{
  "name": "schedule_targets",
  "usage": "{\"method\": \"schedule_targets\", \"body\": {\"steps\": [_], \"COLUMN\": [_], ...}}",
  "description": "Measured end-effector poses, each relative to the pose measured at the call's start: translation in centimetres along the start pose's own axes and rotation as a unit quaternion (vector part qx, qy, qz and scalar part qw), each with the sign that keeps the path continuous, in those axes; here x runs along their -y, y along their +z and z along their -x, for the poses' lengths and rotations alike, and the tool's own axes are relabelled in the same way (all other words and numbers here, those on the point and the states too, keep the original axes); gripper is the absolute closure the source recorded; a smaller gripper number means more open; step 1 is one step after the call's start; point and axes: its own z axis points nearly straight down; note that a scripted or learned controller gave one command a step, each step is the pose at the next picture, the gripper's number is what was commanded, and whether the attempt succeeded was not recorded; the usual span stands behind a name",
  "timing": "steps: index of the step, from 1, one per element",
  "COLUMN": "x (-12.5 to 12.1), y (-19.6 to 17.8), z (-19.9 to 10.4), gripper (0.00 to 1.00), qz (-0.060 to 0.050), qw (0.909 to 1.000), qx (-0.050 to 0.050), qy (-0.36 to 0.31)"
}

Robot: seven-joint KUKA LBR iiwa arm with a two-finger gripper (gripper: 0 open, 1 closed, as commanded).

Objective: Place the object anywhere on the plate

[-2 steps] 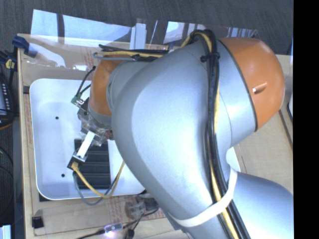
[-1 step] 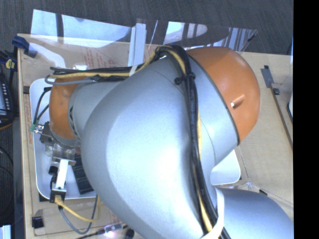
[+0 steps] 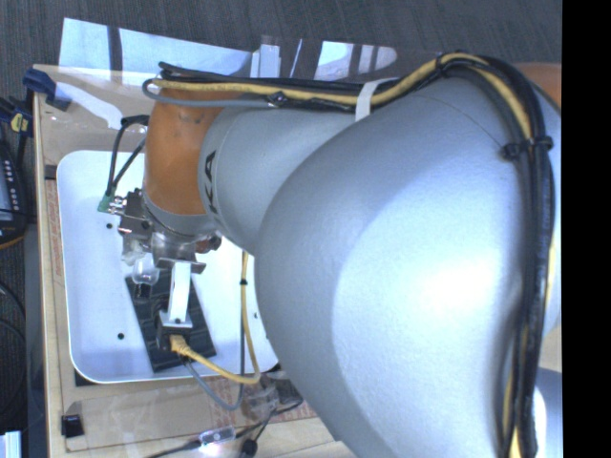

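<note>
Grey arm (image 3: 401, 284) first, since it's right up under the camera and blocks most of my feed. It comes in from the right as one big rounded link, with a bundle of yellow and black cables (image 3: 531, 151) strapped along its top and down its right side.

Further down the arm there's the orange band (image 3: 172, 165) above the wrist, leaning toward the left side of the bench. Below that the gripper (image 3: 145, 273) hangs low over the left white bin (image 3: 76, 256), roughly over the middle of the bin floor. From this angle I honestly can't tell whether it's clenched or released, or whether it's got anything in it. The wrist hardware is in the way.

So where's the object? Can't tell. The bare bin floor around the gripper is plain white, apart from a small dark speck (image 3: 121, 335) near the lower left that's too small to identify. The arm hides everything to the right of that, so I can't place the object relative to the gripper.

Past the bin there's the pale wooden bench edge (image 3: 48, 132) with a blue bit (image 3: 38, 82) at its far left corner. A small black block (image 3: 70, 423) sits on the bench near the bottom left, and dark floor (image 3: 286, 3) runs across the top.
</note>
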Motion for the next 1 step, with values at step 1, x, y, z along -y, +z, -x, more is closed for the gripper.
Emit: {"method": "schedule_targets", "body": {"steps": [1], "x": [-0.21], "y": [-1.32], "z": [5.92], "gripper": [1.0], "qz": [-0.001], "qw": [0.97], "qx": [0.0], "qy": [0.243]}}
